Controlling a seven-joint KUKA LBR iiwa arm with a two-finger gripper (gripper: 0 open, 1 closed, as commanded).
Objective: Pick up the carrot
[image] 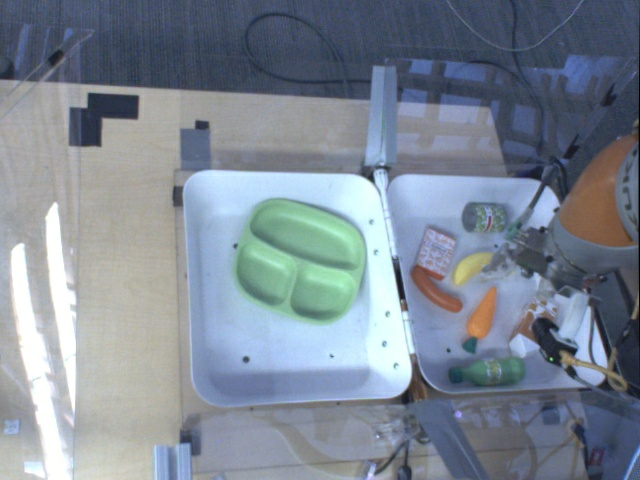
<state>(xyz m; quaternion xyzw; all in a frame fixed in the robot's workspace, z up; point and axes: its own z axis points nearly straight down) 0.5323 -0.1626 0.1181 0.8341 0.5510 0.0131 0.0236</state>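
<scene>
Gripper (522,251) hardware is seen at the right side of the right bin (432,193), low over the bin floor, and whether it is open or closed cannot be told, since its end is a tangle of dark and pale parts. Just to its left, apart from it, the carrot (482,314) is found lying on the bin floor: a short orange body, tapered, with a small dark green tuft. Its long axis is set nearly upright in the view, slightly tilted, with the tuft toward the near rim and the narrow orange tip toward the far side. A yellow banana (471,266) is seen just left of the gripper, a red sausage (437,289) further left, and a red-and-white packet (436,251) above that. A small can (485,217) lies beyond the gripper, and a green bottle (487,371) lies near the front rim, below the carrot. The arm (603,208) is brought in from the right, its orange band bulking over the bin's edge. Well to the left, a green divided plate (300,259) is held in the left bin (210,298).
</scene>
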